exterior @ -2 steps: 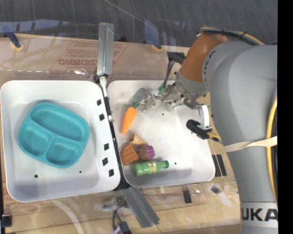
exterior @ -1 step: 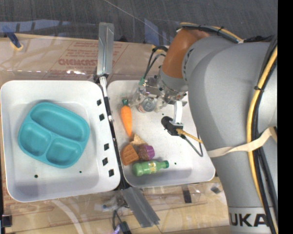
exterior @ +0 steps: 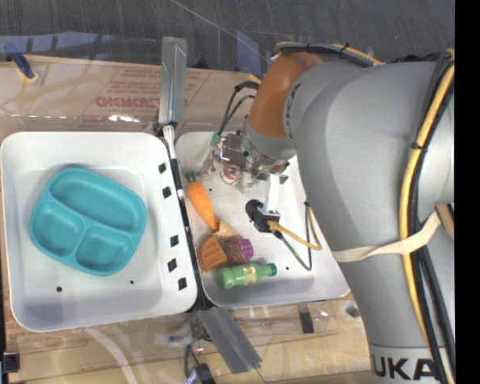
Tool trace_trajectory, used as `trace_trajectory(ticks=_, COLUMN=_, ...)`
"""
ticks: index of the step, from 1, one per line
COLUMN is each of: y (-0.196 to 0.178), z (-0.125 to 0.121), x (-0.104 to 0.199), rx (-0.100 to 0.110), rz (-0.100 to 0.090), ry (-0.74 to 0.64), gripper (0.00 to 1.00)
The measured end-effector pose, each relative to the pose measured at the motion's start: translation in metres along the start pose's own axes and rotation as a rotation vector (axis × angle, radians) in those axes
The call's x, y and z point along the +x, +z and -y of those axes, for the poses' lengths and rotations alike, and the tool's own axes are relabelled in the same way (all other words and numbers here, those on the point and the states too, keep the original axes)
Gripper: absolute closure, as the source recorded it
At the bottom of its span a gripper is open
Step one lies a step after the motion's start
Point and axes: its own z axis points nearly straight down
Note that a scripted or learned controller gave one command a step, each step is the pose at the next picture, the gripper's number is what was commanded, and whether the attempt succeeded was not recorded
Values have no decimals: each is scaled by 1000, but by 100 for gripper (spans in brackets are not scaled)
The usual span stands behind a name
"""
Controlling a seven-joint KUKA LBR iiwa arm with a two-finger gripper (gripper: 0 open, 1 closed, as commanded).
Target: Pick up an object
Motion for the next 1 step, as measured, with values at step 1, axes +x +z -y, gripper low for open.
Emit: trace_trajectory(ticks=1, y=-100, z=149, x=-26, rx=-3, rz=0, ry=75, gripper=0)
